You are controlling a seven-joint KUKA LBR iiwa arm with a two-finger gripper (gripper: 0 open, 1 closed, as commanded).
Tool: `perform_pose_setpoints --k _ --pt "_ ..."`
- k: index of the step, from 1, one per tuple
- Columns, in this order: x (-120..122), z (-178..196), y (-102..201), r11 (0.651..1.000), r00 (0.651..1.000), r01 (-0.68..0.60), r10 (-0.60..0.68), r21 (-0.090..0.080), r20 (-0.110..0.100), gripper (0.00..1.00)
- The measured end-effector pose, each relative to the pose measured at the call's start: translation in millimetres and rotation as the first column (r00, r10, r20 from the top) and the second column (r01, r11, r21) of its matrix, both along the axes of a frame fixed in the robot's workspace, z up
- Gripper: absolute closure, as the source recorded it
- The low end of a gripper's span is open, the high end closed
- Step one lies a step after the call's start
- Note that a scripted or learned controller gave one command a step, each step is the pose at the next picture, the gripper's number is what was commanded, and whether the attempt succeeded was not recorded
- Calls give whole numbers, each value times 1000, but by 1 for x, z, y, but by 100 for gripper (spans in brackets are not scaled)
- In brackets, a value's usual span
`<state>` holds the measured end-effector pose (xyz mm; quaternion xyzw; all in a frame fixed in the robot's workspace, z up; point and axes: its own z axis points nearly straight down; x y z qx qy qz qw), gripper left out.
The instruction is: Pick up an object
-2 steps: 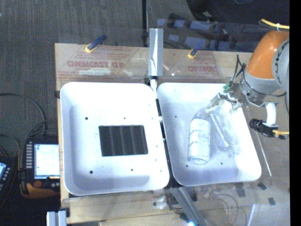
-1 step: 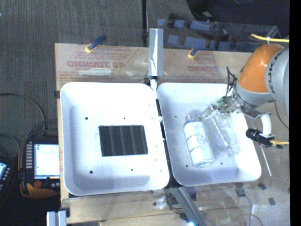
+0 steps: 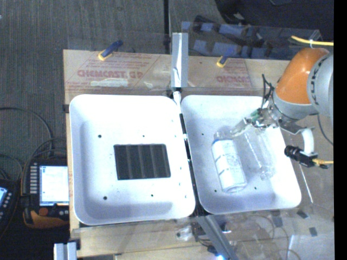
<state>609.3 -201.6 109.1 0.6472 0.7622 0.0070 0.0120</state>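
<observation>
While the arm's claw (image 3: 259,118) hangs over the right bin (image 3: 287,196), its state I cannot tell; this looks like the approach. A white-labelled bottle (image 3: 227,164) lies just below, calling for descent and closure.

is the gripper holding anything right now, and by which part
Cannot be told: the gripper sits low in the right bin beside a white bottle.
</observation>
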Motion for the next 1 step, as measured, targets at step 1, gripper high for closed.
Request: perform_pose_setpoints --k 1 --pt "0 56 96 995 995 100 -100 5 -28 100"
